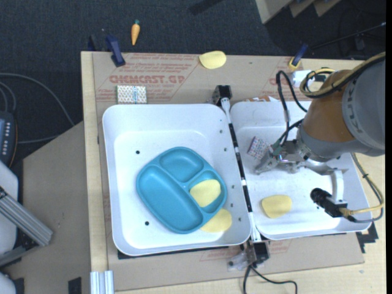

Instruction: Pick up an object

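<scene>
Right bin — yellow piece lying near its front; gripper hanging beyond it, grip state you cannot tell; wrapper sitting just behind. You are risking a miss — the fingers closing between both.

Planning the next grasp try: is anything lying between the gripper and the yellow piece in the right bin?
Nothing visible does. The gripper hangs over the right white bin, and the yellow oval piece lies on bare bin floor just toward the near rim. The small crinkled silver packet sits on the gripper's far side.
</scene>
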